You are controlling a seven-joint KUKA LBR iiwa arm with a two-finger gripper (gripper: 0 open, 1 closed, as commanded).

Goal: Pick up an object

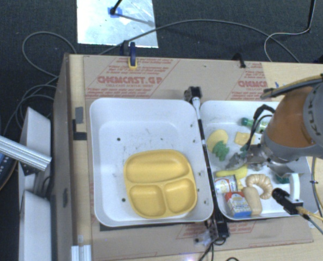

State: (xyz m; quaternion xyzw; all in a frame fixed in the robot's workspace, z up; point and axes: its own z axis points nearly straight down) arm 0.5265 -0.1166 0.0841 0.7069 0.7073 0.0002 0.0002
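My gripper (241,159) reaches down into the right bin (227,111) from the right, with its metal tip just above a yellow banana (233,172). Left of the tip lies a green toy (221,149), with a yellow lemon (217,137) behind it. A small yellow block (241,138) and a green-teal piece (247,122) lie toward the back. At the front are a tan croissant (259,181), a small can (225,186), a red and white box (237,204) and a beige roll (254,200). I see nothing held at the tip.
The left bin (107,124) holds a yellow compartment tray (160,182) at its front. The grey and orange arm (297,126) covers the right bin's right side. A black divider rail (201,135) runs between the bins. Cables lie on the floor behind the bench.
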